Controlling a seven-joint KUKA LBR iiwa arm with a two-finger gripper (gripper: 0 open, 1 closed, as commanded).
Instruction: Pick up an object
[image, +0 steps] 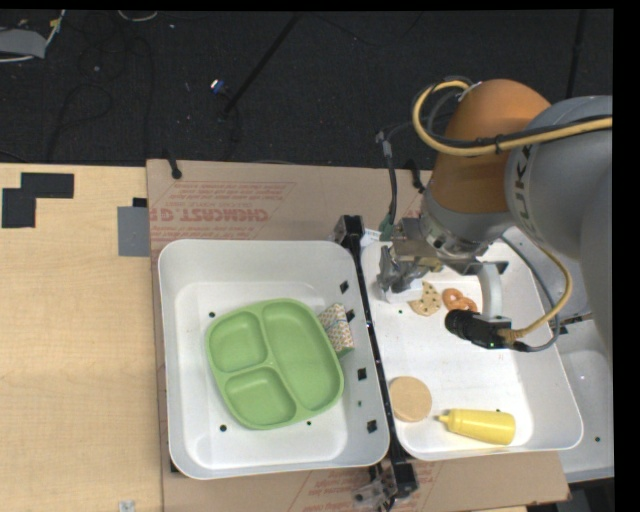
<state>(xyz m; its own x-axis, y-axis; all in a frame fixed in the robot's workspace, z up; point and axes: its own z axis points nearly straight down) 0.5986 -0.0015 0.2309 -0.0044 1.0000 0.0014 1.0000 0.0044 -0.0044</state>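
Spotted tan biscuit (428, 299) lies on the floor of the right bin (560, 400), in its far half, just to the right of the gripper (395, 280) and a little nearer the camera than the wrist. An orange pretzel (460, 299) sits just beside the biscuit on its right; whether the two touch cannot be told. The gripper hangs over the bin's far left corner, close to the black divider (362, 330) between the bins. Nothing can be seen held in it, and whether it is open or closed cannot be told, since the wrist body covers its tip from above.

Well apart from these, near the front wall, a round tan disc (410, 398) lies flat, and a yellow bottle (480, 425) lies on its side just to the disc's right.

The left bin (190, 290) holds a green divided plate (272, 362), lying flat and turned at an angle. A small patterned piece (337, 326) rests at the plate's right edge, partly over it.

Both bins stand on a sheet of brown cardboard (250, 205) printed with red lettering, upside down from this side. The cardboard lies on a pale wooden bench (70, 350) marked with black patches (35, 195) and a grey patch (130, 228). Beyond it is dark floor (200, 80) crossed by cables. The arm's grey and orange bulk covers the right bin's far right corner.
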